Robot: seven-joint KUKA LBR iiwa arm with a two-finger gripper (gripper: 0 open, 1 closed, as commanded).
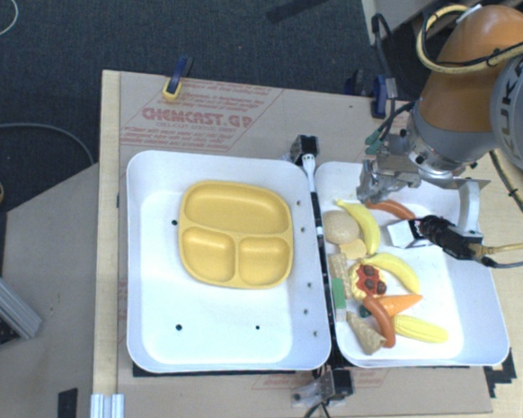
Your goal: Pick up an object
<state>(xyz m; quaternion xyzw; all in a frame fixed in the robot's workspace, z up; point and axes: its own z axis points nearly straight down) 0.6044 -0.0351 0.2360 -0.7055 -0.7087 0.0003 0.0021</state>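
- The single camera sat above the counter (206,109) and looked down on it at a slant.
- Both white bins fell within the picture: the left bin (145,312) near the middle, the right bin (479,311) toward the right edge.
- The arm (474,81) entered from the upper right, cut off by the frame's top and right edges.
- The view stood far enough back to take in dark floor (78,18) beyond the counter's far and left sides.
- The counter's near edge lay close to the bottom of the frame.
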